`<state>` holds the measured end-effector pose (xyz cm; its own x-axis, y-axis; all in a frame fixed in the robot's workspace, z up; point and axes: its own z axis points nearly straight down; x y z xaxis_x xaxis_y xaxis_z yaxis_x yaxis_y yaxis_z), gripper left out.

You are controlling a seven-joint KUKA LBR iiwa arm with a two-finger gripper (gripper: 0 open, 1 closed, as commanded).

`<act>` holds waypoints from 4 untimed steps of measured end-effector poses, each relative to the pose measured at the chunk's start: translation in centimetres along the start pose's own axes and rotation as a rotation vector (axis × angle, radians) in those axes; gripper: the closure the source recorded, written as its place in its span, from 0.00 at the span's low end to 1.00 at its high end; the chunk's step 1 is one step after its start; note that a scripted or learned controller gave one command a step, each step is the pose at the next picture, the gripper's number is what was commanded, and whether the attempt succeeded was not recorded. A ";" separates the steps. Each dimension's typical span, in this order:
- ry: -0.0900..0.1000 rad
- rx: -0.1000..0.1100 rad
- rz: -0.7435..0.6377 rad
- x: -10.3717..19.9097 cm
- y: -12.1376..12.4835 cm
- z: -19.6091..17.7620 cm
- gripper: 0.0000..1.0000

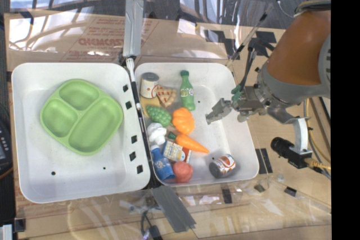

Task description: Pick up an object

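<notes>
Faintly, red lettering, cardboard [95,36], unreadable

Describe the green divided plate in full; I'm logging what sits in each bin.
The green divided plate is a light green, rounded dish that looks like moulded plastic, with three compartments: two smaller ones toward the top and left, one larger along the lower right, separated by raised ridges. It lies flat, right side up, on the floor of the left bin, toward that bin's upper middle. Its compartments hold nothing. It touches only the bin floor and stands apart from the walls.
</notes>
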<state>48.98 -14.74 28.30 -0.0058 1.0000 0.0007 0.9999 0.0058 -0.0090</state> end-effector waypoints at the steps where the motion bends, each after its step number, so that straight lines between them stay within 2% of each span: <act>1: 0.002 0.002 -0.034 -2.1 -1.3 13.0 0.00; 2: 0.004 -0.005 -0.175 -1.8 0.9 19.0 0.00; 3: 0.004 -0.007 -0.178 -1.9 1.1 18.0 1.00; 4: -0.001 -0.005 -0.251 -1.8 5.6 8.9 1.00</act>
<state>54.53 -16.52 19.36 -0.2540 0.9672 0.0016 0.9672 0.2540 -0.0040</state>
